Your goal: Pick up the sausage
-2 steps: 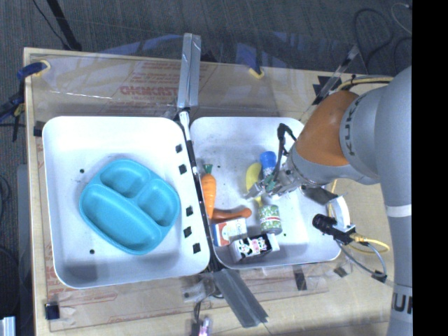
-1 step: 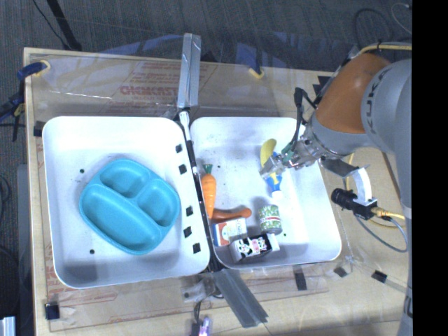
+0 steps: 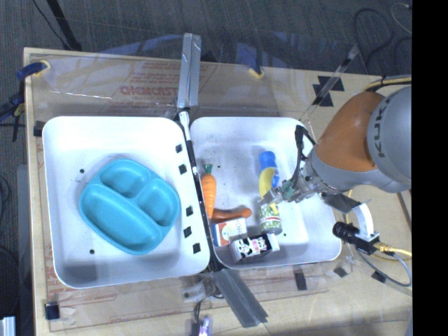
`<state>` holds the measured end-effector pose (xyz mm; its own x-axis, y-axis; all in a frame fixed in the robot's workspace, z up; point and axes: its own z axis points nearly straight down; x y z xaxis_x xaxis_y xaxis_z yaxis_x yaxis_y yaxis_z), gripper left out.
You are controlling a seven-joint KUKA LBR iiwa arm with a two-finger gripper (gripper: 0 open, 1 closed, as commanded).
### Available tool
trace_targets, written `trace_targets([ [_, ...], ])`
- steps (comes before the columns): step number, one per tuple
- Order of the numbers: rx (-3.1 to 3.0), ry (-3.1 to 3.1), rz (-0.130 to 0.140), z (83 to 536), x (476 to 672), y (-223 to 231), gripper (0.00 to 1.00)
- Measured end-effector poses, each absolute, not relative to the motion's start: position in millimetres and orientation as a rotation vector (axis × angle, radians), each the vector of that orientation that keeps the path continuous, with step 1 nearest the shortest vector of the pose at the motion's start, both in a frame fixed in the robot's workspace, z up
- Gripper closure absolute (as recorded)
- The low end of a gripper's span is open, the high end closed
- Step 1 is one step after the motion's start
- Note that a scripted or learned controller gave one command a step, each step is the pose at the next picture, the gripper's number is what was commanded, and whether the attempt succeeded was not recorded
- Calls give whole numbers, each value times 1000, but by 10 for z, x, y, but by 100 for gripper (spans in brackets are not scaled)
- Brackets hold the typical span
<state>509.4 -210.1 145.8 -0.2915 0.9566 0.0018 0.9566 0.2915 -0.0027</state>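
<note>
The sausage [image 3: 232, 213] is a brown-orange link lying flat in the right bin [image 3: 231, 135], just right of a carrot [image 3: 208, 194] and above a red carton [image 3: 231, 231]. My gripper [image 3: 278, 196] hangs low in the same bin, to the right of the sausage, over a small green-labelled can [image 3: 270, 219] and beside a yellow and blue bottle [image 3: 267, 171]. It is well apart from the sausage, and nothing shows held in it.
A black and white milk carton [image 3: 253, 246] lies at the right bin's front edge. The left bin [image 3: 63, 145] holds a blue divided plate [image 3: 129, 205]. The grey and orange arm [image 3: 364, 145] covers the right bin's right side.
</note>
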Motion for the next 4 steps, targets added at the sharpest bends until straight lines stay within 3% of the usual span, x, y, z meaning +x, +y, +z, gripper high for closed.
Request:
trace_targets([
  [4, -1846, -2543, 2, 1851, 5151, -2101, 100],
])
